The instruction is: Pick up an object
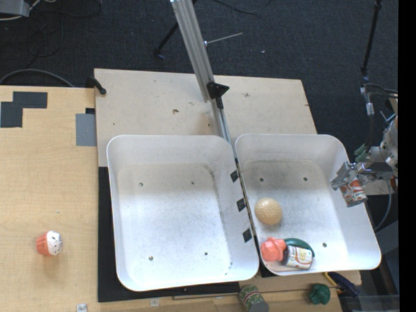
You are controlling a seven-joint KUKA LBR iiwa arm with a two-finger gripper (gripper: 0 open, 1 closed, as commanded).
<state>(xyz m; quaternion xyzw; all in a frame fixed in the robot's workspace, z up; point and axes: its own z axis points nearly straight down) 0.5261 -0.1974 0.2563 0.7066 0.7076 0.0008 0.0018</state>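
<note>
The gripper (353, 186) is at the right rim of the right shallow white bin (325, 149), and its jaws are grasping a small red and white can (355, 193). In this bin lie a tan round ball (268, 210) and a bottle with an orange-red cap (288, 252), near the front edge.
</note>
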